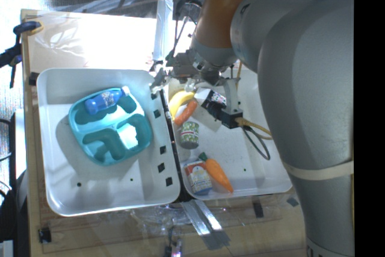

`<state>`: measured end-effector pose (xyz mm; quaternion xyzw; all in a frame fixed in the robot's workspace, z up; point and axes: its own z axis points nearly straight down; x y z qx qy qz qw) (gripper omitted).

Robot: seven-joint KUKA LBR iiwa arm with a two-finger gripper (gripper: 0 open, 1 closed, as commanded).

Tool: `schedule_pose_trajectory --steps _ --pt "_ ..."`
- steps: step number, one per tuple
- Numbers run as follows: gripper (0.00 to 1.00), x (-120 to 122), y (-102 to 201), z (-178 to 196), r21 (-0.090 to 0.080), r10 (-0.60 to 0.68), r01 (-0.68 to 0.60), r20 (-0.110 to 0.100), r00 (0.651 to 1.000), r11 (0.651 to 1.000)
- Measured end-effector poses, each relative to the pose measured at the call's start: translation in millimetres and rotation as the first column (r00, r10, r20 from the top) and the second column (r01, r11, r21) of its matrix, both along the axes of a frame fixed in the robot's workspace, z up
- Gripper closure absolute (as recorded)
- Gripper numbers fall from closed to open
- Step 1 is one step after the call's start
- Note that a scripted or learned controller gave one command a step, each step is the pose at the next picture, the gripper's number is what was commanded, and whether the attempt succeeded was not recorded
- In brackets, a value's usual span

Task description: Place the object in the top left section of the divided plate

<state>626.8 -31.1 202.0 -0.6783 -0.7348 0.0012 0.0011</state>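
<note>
A teal divided plate (111, 127) lies in the left bin (54, 189). A blue bottle-like object (103, 100) rests in its top section and a white piece (128, 138) lies in its right section. My gripper (180, 82) hangs over the top left corner of the right bin, near the wall between the bins. Just below it lie a yellow banana (179, 100) and a small orange carrot (186, 112). The arm's wrist hides the fingers.
The right bin (258, 171) also holds a green-labelled can (189, 134), a larger carrot (217, 172) and a small red and white packet (197, 178). A black cable (255, 135) loops from the wrist over that bin. The big grey arm covers the right side.
</note>
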Motion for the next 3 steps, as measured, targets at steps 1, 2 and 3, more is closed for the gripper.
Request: schedule_pose_trajectory --steps 1,2,3 --pt "0.0 -40.1 16.8 1.6 0.0 -0.086 0.086 -0.001 0.996 0.996" --pt "1.0 -39.7 17.4 11.4 0.0 -0.079 0.079 -0.003 0.997 0.997" --pt "1.0 -13.1 49.4 -10.1 0.0 0.407 -0.407 0.002 0.913 0.913"
